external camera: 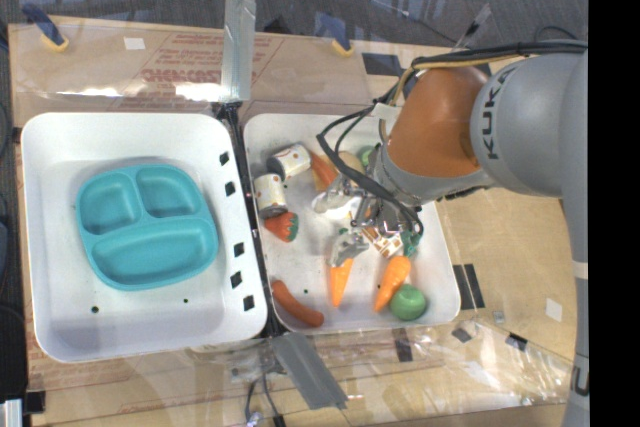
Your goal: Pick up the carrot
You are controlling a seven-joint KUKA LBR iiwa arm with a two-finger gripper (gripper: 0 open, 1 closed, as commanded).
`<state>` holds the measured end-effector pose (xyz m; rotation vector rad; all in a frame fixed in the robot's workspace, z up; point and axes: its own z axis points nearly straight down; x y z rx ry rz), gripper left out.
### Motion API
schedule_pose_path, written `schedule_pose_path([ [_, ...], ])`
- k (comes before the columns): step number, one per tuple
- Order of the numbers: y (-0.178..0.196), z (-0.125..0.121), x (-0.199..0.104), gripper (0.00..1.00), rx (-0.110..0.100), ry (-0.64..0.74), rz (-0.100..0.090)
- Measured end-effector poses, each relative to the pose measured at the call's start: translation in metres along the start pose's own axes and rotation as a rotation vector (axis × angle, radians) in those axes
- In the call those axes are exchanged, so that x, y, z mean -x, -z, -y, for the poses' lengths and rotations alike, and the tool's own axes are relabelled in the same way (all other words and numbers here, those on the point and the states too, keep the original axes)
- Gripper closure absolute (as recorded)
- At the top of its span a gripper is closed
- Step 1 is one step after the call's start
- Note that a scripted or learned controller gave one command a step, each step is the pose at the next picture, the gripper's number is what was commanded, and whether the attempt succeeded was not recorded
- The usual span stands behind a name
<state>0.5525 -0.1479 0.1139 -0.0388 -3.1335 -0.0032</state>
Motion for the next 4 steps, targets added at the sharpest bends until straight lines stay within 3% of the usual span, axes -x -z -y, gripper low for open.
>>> schedule_pose_path([
  [1, -0.024, -0.005, -0.072, 0.00, 0.000, -0.144, 0.004],
  [2, -0.014, -0.007, -0.070, 1.00, 0.000, -0.134, 0.006],
  [3, -0.023, -0.026, -0.075, 1.00, -0.002, 0.355, 0.007],
  [4, 0.211, -0.028, -0.067, 1.00, -0.011, 0.559, 0.018],
])
